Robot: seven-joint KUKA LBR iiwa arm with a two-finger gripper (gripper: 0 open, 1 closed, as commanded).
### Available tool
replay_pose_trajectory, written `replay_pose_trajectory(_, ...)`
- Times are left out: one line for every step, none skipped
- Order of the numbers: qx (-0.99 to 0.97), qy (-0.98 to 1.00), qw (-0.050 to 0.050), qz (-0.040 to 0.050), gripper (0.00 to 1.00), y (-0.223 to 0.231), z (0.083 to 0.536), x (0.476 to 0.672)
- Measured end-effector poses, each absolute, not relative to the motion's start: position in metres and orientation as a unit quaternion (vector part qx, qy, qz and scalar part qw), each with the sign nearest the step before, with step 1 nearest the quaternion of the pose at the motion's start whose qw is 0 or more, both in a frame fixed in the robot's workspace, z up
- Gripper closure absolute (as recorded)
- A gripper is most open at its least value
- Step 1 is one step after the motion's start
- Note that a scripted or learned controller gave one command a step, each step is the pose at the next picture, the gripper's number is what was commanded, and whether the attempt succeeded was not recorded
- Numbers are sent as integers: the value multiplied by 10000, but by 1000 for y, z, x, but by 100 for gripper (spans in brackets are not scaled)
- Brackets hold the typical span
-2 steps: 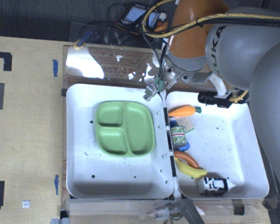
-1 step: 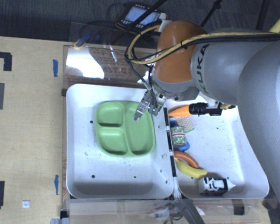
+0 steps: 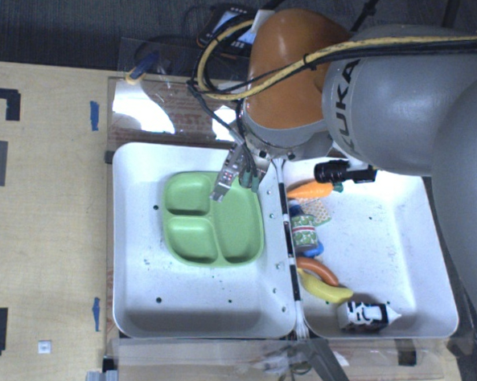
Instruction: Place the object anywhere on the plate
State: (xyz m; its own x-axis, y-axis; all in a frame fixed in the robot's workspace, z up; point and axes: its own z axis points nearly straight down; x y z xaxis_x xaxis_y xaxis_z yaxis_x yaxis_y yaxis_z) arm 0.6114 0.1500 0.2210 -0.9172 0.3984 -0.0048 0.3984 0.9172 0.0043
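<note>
A green divided plate (image 3: 212, 219) lies in the left bin (image 3: 135, 292), with nothing on it. My gripper (image 3: 235, 189) hangs over the plate's upper right corner, close to the divider between the bins. It is open, its two fingers (image 3: 223, 183) stand apart, and only green plate shows between them. The loose objects all lie in the right bin (image 3: 395, 260): an orange carrot-like piece (image 3: 313, 189), a black marker-like item (image 3: 346, 172), a green and blue packet (image 3: 305, 232), an orange and yellow banana shape (image 3: 321, 282) and a black-and-white object (image 3: 365, 313).
The grey arm and its orange band (image 3: 290, 68) cover the back of both bins. The raised divider (image 3: 287, 245) runs between the bins. Cables (image 3: 224, 32) lie behind the bins. The wooden bench (image 3: 44, 214) extends to the left.
</note>
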Motion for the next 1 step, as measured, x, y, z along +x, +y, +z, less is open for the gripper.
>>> replay_pose_trajectory(2037,9790,26,15,0,150,221,611)
